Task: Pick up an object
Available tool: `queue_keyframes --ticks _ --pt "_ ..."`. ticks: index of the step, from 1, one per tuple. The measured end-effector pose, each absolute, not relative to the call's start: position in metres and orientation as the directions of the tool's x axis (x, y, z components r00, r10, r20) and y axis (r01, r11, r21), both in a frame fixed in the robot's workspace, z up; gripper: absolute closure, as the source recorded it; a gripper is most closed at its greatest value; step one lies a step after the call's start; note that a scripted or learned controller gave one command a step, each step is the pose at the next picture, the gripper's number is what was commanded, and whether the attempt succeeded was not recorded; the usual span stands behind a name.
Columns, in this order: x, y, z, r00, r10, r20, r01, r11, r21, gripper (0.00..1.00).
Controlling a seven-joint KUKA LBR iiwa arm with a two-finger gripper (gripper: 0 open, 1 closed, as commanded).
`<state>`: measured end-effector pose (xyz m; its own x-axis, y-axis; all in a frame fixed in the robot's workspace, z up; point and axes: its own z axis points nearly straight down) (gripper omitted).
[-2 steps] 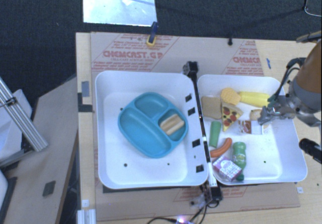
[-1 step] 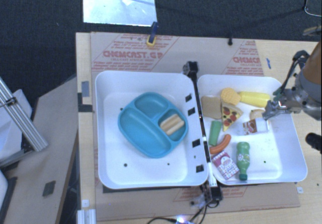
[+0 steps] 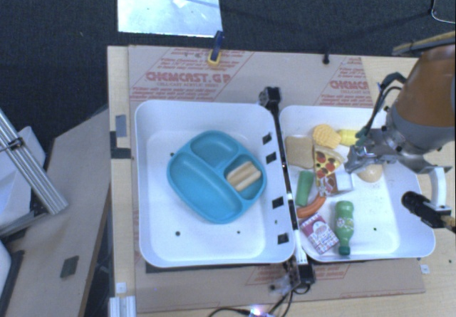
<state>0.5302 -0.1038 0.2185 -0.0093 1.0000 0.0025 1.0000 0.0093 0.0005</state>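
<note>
White left bin (image 3: pixel 153 237) carries a blue divided tray (image 3: pixel 214 176), long axis running upper left to lower right, with a tan bread-like piece (image 3: pixel 243 175) in its right compartment and open floor on every side. Right bin (image 3: pixel 399 237) is crowded along its left half: green bottle (image 3: pixel 344 226) upright in view with cap toward the far side, red carton (image 3: pixel 320 233) just beside it, pizza slice (image 3: pixel 327 167), corn (image 3: pixel 327 135); bare floor lies lower right. Gripper (image 3: pixel 358 157) sits low over the pile near the pizza slice; finger opening and any hold cannot be made out.
</note>
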Motion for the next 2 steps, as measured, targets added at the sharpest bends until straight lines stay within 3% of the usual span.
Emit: queue_keyframes --ticks 2 --pt "0.533 0.015 0.227 -0.011 1.000 0.003 1.000 0.011 0.002 1.00"
